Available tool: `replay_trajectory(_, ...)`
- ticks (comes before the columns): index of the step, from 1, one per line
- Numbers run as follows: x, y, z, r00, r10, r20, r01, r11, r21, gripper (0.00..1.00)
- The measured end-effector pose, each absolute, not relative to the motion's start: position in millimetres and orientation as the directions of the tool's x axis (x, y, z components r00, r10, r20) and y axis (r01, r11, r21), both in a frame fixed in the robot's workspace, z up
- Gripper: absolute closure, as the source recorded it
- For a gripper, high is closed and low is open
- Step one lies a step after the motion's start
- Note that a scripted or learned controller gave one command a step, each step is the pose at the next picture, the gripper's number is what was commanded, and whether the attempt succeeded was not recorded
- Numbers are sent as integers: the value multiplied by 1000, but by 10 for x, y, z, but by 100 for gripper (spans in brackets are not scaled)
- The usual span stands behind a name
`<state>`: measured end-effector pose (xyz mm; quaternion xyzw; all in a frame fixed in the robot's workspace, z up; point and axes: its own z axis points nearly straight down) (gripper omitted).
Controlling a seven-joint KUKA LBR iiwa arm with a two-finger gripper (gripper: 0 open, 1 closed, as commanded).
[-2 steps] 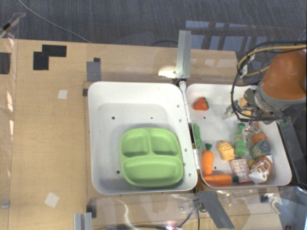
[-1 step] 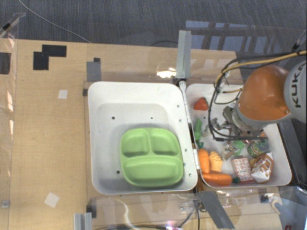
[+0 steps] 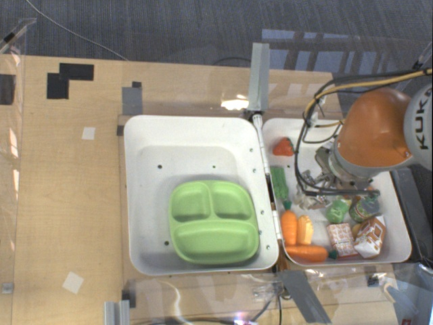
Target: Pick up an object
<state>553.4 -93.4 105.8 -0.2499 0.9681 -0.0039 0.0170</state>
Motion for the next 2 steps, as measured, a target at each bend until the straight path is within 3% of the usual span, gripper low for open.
replay_trajectory(1,5929,-948,2687,-836,-548,-21,-548,836,-17,100)
replay_trajectory(2,6166,-1051,2747,-723,-691,-9,-691,723,-8,100)
